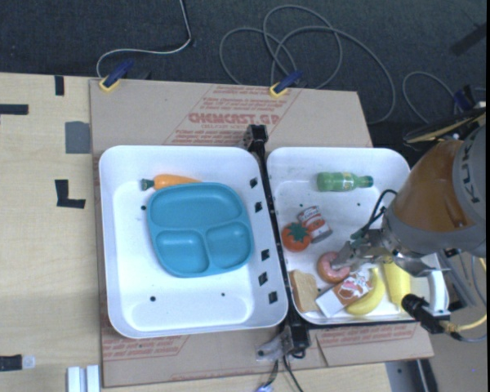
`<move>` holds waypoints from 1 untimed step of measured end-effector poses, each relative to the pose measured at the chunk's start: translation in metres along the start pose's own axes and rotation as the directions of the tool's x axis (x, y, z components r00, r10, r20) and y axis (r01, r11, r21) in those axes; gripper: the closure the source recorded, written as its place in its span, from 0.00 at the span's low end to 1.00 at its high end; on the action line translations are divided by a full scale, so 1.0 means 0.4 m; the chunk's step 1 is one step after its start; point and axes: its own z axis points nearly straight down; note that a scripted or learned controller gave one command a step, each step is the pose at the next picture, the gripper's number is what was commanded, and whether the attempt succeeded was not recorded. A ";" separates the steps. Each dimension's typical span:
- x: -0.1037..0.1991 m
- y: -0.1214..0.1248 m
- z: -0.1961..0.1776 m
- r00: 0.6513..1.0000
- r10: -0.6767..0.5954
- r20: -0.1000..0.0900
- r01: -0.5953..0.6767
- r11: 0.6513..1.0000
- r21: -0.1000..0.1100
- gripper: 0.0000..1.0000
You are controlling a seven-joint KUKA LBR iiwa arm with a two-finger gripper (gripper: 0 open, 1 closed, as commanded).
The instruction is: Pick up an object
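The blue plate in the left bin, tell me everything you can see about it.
The blue plate is a rounded, light-blue tray that looks like smooth plastic, split into three compartments: one large across the top and two smaller below. It lies flat, face up, in the middle of the left bin, tilted slightly relative to the bin's walls. An orange carrot-like item pokes out from beside or under its upper edge.

Lab bench — taped cardboard (229,113), cables (310,47)
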 end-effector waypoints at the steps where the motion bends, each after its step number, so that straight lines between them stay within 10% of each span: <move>1: 0.156 0.069 -0.211 1.000 0.000 0.009 0.000 1.000 0.005 1.00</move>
